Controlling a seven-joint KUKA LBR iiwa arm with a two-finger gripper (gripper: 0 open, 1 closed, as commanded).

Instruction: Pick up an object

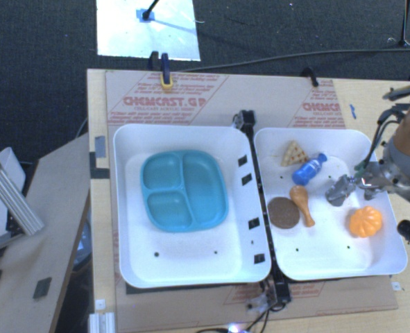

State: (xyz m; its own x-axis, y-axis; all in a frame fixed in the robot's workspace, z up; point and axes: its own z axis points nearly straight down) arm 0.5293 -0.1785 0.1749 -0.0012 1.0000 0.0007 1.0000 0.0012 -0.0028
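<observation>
The jaws (338,191) are seen low over the right bin (392,255), at the end of the grey arm (407,155) that reaches in from the right. Whether they are spread or pressed together cannot be told, since the metal tip is blurred and seen at a slant; nothing is seen pinched in them. The tip lies over bare white floor in the middle of the bin; whether the floor is touched cannot be told.

Around the jaws, five objects are spread over the right bin. A blue bottle (308,170) with a white cap is lying tilted just to the upper left of the tip, apart from it. A tan waffle-like wedge (293,153) is placed just beyond the bottle, toward the bin's far left corner. A tan drumstick-shaped toy (302,205) is laid to the left of the tip, and a brown disc (284,213) is set against its left side, near the bin's left wall. An orange pumpkin-shaped toy (365,222) is placed below and to the right of the tip, near but apart.

The left bin (191,266) is joined to the right one along the middle, and a teal divided plate (184,190) is set flat in it. Both bins are carried on a cardboard sheet (211,99) with red print, laid on the pale wooden table (97,116).
</observation>
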